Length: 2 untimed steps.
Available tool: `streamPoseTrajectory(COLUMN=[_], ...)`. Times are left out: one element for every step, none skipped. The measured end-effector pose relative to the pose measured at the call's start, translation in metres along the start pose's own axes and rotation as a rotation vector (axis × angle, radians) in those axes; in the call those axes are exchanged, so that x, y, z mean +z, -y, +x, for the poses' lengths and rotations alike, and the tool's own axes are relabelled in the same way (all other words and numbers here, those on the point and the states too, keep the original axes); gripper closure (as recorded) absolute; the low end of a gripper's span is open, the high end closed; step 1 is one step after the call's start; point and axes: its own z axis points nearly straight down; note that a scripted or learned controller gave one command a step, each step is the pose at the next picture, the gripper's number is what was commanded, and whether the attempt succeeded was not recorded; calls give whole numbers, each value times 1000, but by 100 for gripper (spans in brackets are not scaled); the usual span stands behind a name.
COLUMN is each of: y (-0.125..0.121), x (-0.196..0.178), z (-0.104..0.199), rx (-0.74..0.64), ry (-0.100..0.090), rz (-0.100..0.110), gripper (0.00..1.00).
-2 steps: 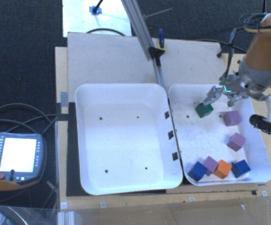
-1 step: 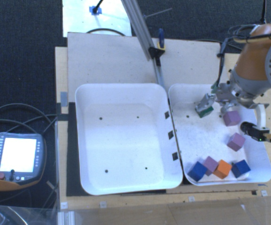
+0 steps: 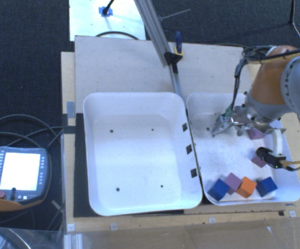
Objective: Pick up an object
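My pincer sits low in the right bin, toward its upper left part; I cannot tell how it is set.

My arm comes in from the right edge of the frame, over the bin's upper right corner. The blocks crowd the lower right rim: a blue block, a purple block, an orange block and another blue block in a row, close together. Two more purple pieces lie near my wrist. Bare floor spreads below my pincer, centre-left of this bin. The left bin lies wide alongside.
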Motion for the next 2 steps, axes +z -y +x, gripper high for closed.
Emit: streamPoseTrajectory(y=[0,-2], x=[29,16], z=[0,0], rx=[-1,-3], ry=[1,1], rz=[-3,-8], gripper=[0,100])
